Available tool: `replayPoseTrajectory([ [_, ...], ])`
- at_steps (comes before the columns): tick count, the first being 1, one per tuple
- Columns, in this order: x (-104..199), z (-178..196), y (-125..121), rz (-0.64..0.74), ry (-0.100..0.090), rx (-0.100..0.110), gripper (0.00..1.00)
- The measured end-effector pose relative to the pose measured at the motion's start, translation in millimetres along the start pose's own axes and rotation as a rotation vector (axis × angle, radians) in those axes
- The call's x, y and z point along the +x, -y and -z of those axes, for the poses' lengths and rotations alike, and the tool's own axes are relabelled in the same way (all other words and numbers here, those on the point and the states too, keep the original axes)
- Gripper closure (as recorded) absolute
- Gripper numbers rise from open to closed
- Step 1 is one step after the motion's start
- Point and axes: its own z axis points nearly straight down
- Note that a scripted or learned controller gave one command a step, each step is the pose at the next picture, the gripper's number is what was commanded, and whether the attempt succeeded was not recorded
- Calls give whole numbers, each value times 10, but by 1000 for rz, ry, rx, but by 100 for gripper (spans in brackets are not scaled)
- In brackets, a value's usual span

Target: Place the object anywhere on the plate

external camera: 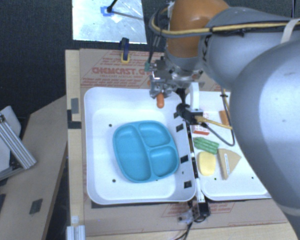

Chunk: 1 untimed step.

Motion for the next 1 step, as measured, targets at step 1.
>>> replayPoseTrajectory([
  [1, 322, 131, -45, -1, -1, -1, 100],
])
